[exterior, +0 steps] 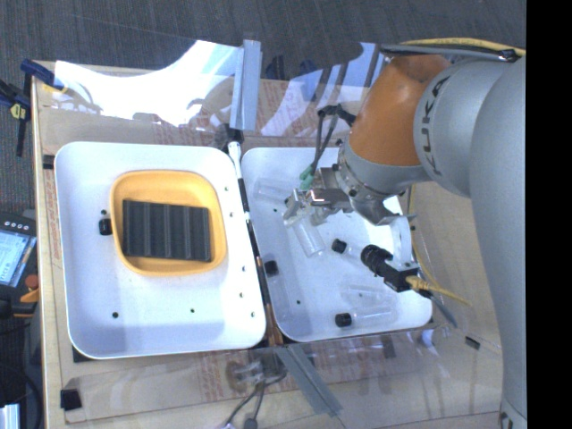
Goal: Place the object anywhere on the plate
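Clear plastic object (308,238) lies on right bin (295,324) floor, just below gripper (299,202), not between jaws. Jaw state: cannot tell. Yellow plate (134,186) sits in left bin (89,311), well apart from object.

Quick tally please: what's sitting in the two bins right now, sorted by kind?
Yellow plate in the left bin: 1
Black ridged rack on the plate: 1
Clear plastic pieces, hard to separate, in the right bin: about 3
Total: about 5
The claw hangs over the right bin.
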